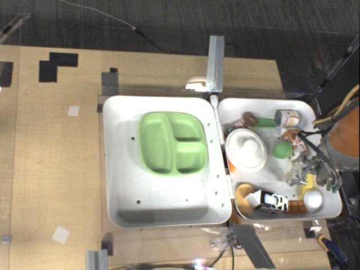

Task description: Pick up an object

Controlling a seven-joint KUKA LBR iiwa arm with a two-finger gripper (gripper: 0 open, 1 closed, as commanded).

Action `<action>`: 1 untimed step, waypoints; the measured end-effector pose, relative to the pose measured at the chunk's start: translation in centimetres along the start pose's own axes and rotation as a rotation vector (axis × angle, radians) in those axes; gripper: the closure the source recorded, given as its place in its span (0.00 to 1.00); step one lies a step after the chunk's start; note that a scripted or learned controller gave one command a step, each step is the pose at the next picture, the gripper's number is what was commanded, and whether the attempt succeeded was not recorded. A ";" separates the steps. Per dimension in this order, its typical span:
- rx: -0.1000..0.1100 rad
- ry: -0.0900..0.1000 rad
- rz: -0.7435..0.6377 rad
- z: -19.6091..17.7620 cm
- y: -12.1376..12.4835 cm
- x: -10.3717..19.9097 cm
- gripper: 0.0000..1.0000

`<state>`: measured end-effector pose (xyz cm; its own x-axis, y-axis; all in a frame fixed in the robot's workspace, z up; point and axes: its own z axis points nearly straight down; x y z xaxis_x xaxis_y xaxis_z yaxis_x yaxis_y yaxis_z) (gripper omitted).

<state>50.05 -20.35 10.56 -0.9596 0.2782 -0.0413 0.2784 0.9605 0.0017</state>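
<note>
Two shallow white plastic bins side by side on a pale wooden bench point(50, 167). Left white bin point(124, 201) at nine o'clock, holding a big light green plastic tray with three sections point(171, 142), lying flat near the middle. Right white bin point(264, 107) at three o'clock, crowded with small things. Grey robot arm with an orange band point(344, 142) reaching in from three o'clock, over the right bin's far right side. Round white bowl point(246, 148) at the left of that bin, just beside the wall between the bins. Small green ball point(283, 149) just to the three o'clock side of the bowl. Small printed can point(287, 117) at twelve o'clock in the bin, with a small brown lump point(248, 119) near it toward nine o'clock. Tan rounded cup point(243, 194) at six o'clock in the bin, next to a black and white toy point(274, 202), with a small white ball point(313, 200) toward the bottom right corner. Metal two-finger gripper point(308, 172) low over the right bin, between the green ball and the white ball, tangled up with dark cables. Hard to tell if the hand is wide or narrow, and nothing seen held in it. Probably just the start or middle of a try: hand down among the things, nothing lifted yet. Left to do: close on one thing, likely one near the hand, and lift it out.
</note>
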 end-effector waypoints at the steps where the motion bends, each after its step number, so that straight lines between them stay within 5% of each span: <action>1: 0.002 0.022 0.053 -13.4 2.2 -3.8 1.00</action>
<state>53.75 -19.16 24.16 -0.9440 0.3293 -0.0193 0.3293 0.9442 0.0017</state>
